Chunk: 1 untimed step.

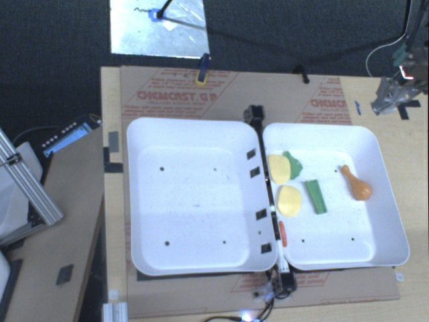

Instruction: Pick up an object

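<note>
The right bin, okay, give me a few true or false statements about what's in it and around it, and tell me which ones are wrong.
1. The orange gourd-shaped piece lies in the right bin. True.
2. The green stick lies in the left bin. False: it lies in the right bin, beside the lower yellow piece.
3. Two yellow pieces lie near the divider, the upper yellow piece above the lower one. True.
4. The gripper is clamped on the orange piece. False: it sits beyond the right bin's far corner, apart from every object.
5. A small red piece lies along the right bin's left edge. True.
</note>
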Available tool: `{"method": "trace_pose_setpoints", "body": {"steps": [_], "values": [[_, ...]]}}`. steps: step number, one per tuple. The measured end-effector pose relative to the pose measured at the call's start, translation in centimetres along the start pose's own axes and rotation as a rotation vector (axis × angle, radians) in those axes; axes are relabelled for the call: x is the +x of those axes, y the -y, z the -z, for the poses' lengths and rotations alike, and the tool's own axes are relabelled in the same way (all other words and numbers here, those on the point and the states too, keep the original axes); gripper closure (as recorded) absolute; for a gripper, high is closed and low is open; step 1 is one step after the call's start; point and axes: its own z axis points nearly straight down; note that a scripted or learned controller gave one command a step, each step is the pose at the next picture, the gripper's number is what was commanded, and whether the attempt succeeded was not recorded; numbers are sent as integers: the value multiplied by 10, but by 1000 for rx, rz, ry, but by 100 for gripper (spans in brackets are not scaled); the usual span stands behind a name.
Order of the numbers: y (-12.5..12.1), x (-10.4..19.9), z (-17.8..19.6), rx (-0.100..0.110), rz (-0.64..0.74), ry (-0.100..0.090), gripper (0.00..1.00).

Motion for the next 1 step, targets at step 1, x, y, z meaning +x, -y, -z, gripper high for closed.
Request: {"method": "trace_pose_setpoints", "body": {"steps": [1], "values": [[79,2,-15,-3,1,0,100]]}}
